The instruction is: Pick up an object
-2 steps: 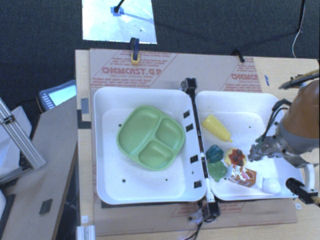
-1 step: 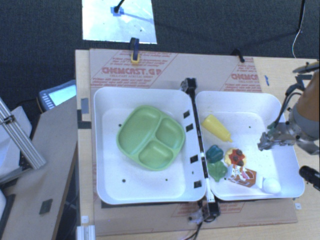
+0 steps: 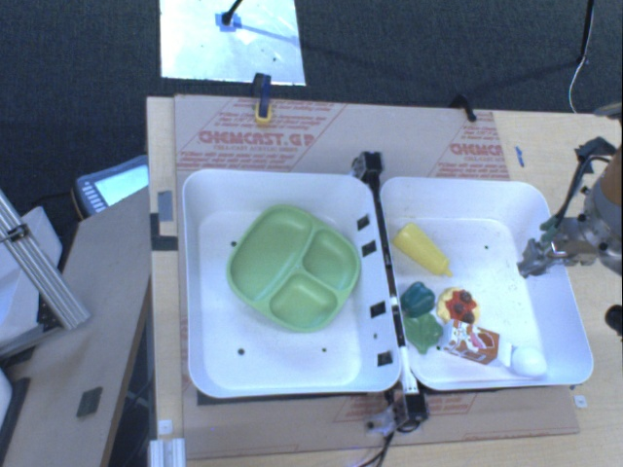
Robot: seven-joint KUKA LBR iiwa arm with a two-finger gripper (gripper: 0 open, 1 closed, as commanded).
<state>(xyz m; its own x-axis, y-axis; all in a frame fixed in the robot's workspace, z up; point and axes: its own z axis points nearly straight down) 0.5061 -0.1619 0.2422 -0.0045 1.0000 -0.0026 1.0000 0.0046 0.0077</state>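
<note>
Gripper (image 3: pixel 537 257) at right edge of frame, over right rim of right bin (image 3: pixel 558 290); finger state impossible to tell. Yellow block (image 3: pixel 421 246), teal pieces (image 3: pixel 420 312), red-and-yellow toy (image 3: pixel 458 306) and white egg-like object (image 3: pixel 529 361) in right bin. Green divided plate (image 3: pixel 292 268) in left bin (image 3: pixel 209 261).

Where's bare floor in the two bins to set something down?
Right bin: bare along the far wall beyond the yellow piece, and the strip between it and the gripper. Its near left is crowded: teal piece, green piece, toy, white ball. Left bin: only margins around the green tray.
</note>
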